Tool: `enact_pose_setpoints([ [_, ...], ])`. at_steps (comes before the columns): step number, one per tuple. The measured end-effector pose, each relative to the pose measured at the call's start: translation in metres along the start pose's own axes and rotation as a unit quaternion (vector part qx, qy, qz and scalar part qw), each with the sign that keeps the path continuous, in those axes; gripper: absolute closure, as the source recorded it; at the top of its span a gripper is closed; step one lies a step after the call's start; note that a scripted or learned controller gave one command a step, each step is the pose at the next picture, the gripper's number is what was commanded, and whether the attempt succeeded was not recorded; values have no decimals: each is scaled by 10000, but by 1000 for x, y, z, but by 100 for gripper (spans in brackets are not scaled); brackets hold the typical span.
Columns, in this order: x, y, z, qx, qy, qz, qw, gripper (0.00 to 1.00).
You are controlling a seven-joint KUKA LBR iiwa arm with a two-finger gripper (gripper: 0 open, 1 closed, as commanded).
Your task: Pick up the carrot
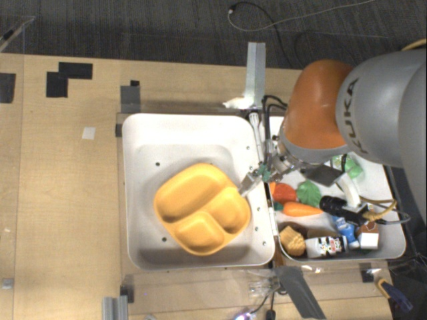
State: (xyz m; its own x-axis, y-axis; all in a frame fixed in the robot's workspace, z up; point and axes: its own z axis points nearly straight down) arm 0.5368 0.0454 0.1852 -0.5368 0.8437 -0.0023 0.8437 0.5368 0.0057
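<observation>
reaching stage: tool sits off the carrot, at the wall between the 2 bins

the carrot (301,210) lies on its side in the right bin (347,257), at the right centre of the frame, its length running left to right. just above it are a red vegetable (284,192) and a green piece (309,193); below it are a brown lump (291,241) and a small bottle (327,247), near but apart from it.

the tool (259,175) hangs over the wall shared by the 2 bins, up and left of the carrot, not touching it. nothing can be seen in its grip, and i cannot tell whether it is open or closed. the grey arm (373,105) with its orange band covers the upper part of the right bin.

my reading is that the approach is not finished and the grasp not begun. the next move calls for a shift right and down in the frame, over the carrot's middle, then a descent and a close across its narrow width, clear of the red vegetable.

the carrot looks smooth, tapered and probably plastic, so it may roll or slip. the left bin (167,139) is matte white with rounded corners and holds a glossy yellow dish (200,209) with 3 sections. the table (60,199) is pale wood.
</observation>
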Motion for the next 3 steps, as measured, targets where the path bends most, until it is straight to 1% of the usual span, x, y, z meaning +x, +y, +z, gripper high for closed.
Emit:
enact_pose_setpoints([
  [1,17,92,0,-1,2,-900,9959,0],
  [2,34,172,-11,-14,-4,-2055,9787,0],
  [3,48,177,49,-13,0,-3088,9511,0],
])
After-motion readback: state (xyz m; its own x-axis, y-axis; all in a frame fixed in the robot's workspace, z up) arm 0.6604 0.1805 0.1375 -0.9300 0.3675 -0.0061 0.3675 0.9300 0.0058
